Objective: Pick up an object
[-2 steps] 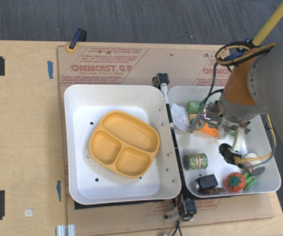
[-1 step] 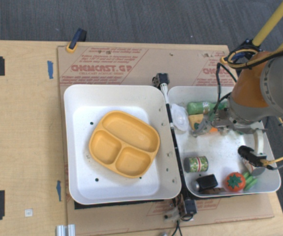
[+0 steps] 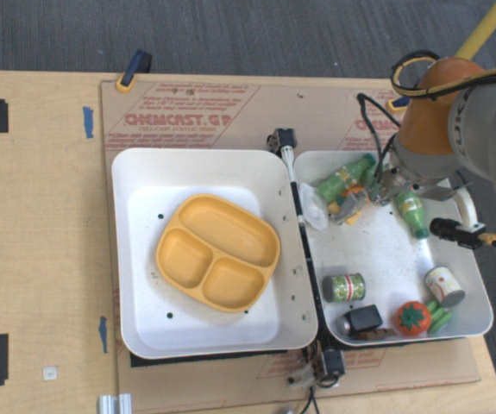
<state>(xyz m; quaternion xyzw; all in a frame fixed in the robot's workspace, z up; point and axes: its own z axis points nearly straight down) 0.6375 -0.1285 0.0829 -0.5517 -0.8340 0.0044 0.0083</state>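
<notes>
My gripper (image 3: 364,197) is down in the far part of the right bin (image 3: 377,248), under the grey arm with its orange band (image 3: 424,115). It sits right against a green bottle (image 3: 344,179) lying on its side and a small mixed-colour item (image 3: 351,207). Just to its right lies a second green bottle (image 3: 411,215). Whether anything is caught in the gripper is hidden by the clutter. A clear crumpled plastic piece (image 3: 312,210) lies to the left of the gripper, by the bin wall.
Near the right bin's front edge are a green-labelled can (image 3: 344,287), a black block (image 3: 364,319), a red tomato-like toy (image 3: 412,316) and a small white canister (image 3: 444,285). The left bin (image 3: 135,231) holds a yellow divided plate (image 3: 218,252). A black cable fitting (image 3: 459,228) juts out by the right wall.
</notes>
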